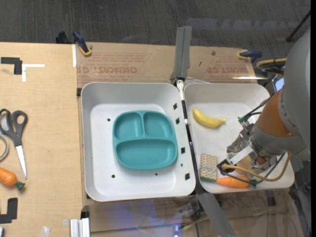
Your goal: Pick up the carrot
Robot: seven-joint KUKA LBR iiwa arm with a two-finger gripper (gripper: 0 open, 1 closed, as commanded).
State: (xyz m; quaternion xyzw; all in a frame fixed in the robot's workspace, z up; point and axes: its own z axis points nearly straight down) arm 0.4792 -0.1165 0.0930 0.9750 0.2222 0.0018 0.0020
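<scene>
From my desk, the tabletop carries two white bins, and the arm reaches in over the right bin. The left bin lies well off to the view's left of the fingers and holds a teal divided plate. Far beyond that, out on the bare wood, are a pair of scissors and a second carrot. I judge that one out of play.

Closer in, a banana lies up and to the left of the fingers, near but apart. The carrot I am after is in the right bin, against its wall on the view's lower side and just below the fingers. Its long axis runs almost straight across the view, along that wall. A small tan waffle-textured pad sits just beside the carrot's left end, left of and below the fingers.

I cannot tell from this angle whether the fingers are open or closed, and nothing shows between them. In my judgement the coming move is a short shift toward the lower wall, closing across the carrot's width. The wall and the pad leave little room.
</scene>
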